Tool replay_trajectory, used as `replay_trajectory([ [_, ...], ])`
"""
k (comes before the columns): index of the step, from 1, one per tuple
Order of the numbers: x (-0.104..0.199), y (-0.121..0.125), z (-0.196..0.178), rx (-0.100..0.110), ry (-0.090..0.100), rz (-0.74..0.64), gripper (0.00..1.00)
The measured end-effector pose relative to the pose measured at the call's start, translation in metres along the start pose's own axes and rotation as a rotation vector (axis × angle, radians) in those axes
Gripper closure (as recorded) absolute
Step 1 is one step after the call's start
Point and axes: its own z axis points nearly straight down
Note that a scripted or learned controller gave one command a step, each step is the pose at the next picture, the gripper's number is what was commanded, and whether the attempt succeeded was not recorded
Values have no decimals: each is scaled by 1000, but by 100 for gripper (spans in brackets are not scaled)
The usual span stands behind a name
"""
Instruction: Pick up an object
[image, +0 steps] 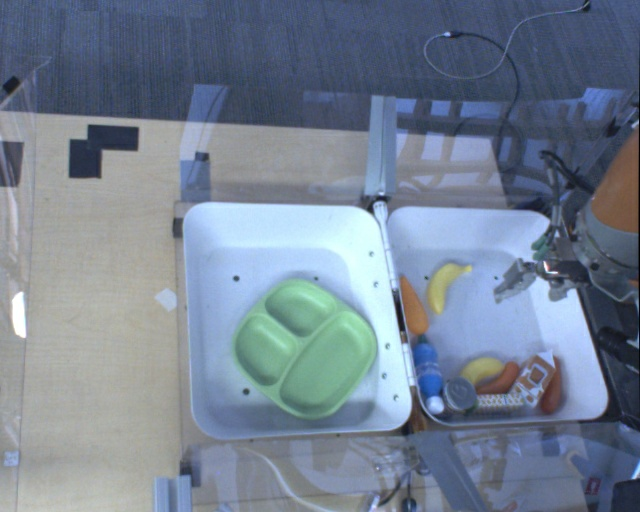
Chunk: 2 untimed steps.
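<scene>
Nearest the camera, along the near wall of the right bin (590, 345), a cluster of small things is seen: a blue bottle (427, 362) lying against the divider, a round grey tin (460, 394) beside it, a small yellow piece (483, 369), a reddish sausage-shaped piece (503, 378), a printed carton (533, 378) and a further red piece (551, 392) at the right end. Farther in, an orange carrot (413, 306) is laid along the left wall, and a yellow banana (445, 283) lies apart from it on the open white floor. The left bin (215, 245) is occupied by a green divided plate (305, 347). Both bins are carried by the pale wooden desk (90, 330).

The gripper (520, 281) is held over the right bin, toward its right side, well apart from the near cluster and to the right of the banana. Its fingers appear to be spread apart, and nothing is seen between them.

As judged from this, the task is at an early stage: no object is grasped or lifted, and every item rests on a bin floor. What is left is nearly everything: a target has to be chosen, the gripper has to be lowered over it, the fingers closed, and the object raised clear. The banana is probably the easiest candidate, since it lies alone.
</scene>
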Motion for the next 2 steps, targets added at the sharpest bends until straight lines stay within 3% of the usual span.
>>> replay_trajectory([
  [1, 24, -9, 130, -13, -3, -232, 0],
  [2, 24, -5, 120, -20, -4, -234, 100],
])
